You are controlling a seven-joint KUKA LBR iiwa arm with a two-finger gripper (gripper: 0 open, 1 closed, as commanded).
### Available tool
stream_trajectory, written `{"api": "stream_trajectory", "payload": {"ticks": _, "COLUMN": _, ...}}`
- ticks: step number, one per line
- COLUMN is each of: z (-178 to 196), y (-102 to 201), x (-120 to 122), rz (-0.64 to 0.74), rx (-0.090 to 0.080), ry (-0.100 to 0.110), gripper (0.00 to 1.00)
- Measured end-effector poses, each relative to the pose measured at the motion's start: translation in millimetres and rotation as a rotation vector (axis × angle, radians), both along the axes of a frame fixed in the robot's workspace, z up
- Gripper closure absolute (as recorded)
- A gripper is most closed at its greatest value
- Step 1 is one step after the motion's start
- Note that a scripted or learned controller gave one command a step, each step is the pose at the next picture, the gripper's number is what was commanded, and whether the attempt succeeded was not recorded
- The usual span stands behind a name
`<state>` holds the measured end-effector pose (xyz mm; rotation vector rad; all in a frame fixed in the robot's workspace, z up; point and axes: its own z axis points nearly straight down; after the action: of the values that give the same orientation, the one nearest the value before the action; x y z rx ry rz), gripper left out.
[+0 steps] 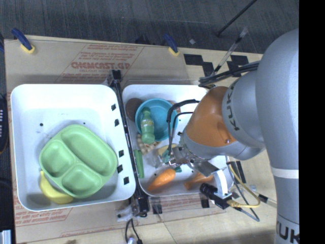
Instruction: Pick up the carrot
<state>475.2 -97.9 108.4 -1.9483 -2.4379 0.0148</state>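
Note:
The carrot (161,179) is orange and lies near the front edge of the right bin (152,93), pointing left and slightly down. My gripper (173,160) hangs just above and behind the carrot's thick end, under the arm's orange band (210,123). The wrist hides most of the gripper. A second orange piece (200,181) lies to the right of the carrot, partly under the wrist.
A blue bowl (157,113) at the back of the right bin holds a green bottle (147,127). A green stick (138,164) lies along that bin's left wall. The left bin (30,100) holds a green divided plate (78,159) over a yellow object (51,191).

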Motion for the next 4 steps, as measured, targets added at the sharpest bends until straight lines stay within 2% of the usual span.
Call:
{"api": "stream_trajectory", "payload": {"ticks": 2, "z": 18, "y": 1, "x": 1, "rz": 0.01, "rx": 0.004, "ry": 0.009, "gripper": 1.0}}
{"api": "stream_trajectory", "payload": {"ticks": 3, "z": 18, "y": 1, "x": 1, "rz": 0.011, "rx": 0.004, "ry": 0.009, "gripper": 0.0}}
{"api": "stream_trajectory", "payload": {"ticks": 4, "z": -18, "y": -22, "x": 0, "rz": 0.385, "rx": 0.003, "ry": -0.013, "gripper": 0.0}}
